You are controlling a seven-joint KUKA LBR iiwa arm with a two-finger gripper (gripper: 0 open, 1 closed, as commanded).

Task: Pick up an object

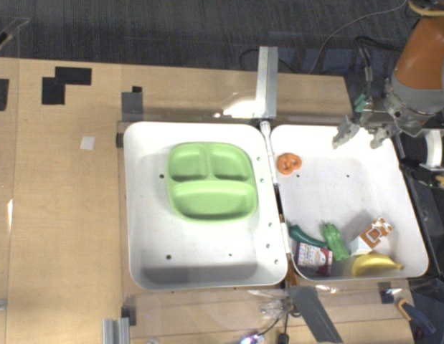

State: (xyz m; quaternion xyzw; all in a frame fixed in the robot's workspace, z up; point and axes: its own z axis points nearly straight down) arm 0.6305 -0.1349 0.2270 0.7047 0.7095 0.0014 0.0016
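**Open gripper poised over the right bin's far edge**

A pale wooden bench (64,192) carries two shallow white bins side by side, with dark grey carpet beyond its far edge and black cables trailing across the floor at upper right. Black rectangular patches mark the bench top at far left. An upright metal post (267,81) stands at the far end of the seam between the bins.

The left bin (146,264) holds a light green plastic divided tray (211,180), two small compartments on its far side and one wide one nearer the camera.

The right bin (394,185) holds the loose objects. A small orange round piece (288,163) lies alone near the far left corner. The rest crowd the near edge: a yellow banana (374,264) lying roughly left to right with its tip toward the right wall; a green elongated item (334,241) running diagonally from far-left to near-right; a dark red packet (313,256) partly under it; and a small orange-and-white box (376,231) tilted on a corner. Where these overlap, their outlines are hard to separate.

The grey arm with its orange band (422,52) enters from the right, cut off by the frame. Its two-finger gripper (362,136) hangs above the right bin's far right area, fingers spread apart with nothing between them, well apart from every object.
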